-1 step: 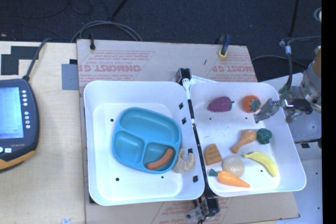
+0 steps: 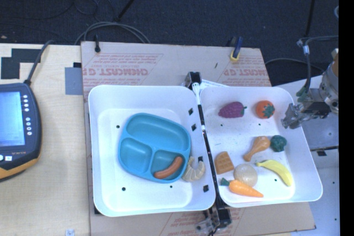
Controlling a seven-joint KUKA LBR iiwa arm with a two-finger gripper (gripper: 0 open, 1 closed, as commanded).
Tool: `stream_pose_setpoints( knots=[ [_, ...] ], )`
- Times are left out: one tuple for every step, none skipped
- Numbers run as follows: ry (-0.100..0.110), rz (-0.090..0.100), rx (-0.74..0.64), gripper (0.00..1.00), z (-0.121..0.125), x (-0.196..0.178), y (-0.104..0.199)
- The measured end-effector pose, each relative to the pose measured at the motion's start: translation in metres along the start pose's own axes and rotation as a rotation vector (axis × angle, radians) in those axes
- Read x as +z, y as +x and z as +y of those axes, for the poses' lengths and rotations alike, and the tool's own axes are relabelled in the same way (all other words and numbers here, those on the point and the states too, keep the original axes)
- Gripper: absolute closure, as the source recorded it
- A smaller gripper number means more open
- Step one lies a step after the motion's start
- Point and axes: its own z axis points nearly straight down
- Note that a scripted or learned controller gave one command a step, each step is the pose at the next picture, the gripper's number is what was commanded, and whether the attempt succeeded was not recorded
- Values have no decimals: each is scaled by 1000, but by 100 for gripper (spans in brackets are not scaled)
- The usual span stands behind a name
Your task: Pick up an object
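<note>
Eight toy foods lie loose around the banana (image 2: pixel 278 171); gripper (image 2: pixel 291 117) waits above it, grip state unclear, nothing visibly held.

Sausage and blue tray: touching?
Touching. The camera view shows the sausage lying inside the blue tray's lower right compartment, resting on its floor, its upper end against the compartment's rim.

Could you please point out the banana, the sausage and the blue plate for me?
banana (image 2: pixel 278 171): camera view, on the middle of its yellow curve.
sausage (image 2: pixel 168 168): camera view, on its middle, in the plate's near compartment.
blue plate (image 2: pixel 149 131): camera view, on the bare floor of its far compartment.
</note>
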Motion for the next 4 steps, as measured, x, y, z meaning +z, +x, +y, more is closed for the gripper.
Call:
stream_pose_setpoints(
  knots=[
    [-10, -3, -1, 100, -38, -96, 19],
    [-18, -2, -8, 100, -47, -251, 91],
    [1, -2, -6, 100, -47, -200, 188],
    [-5, -1, -4, 100, -47, -241, 232]
  ],
)
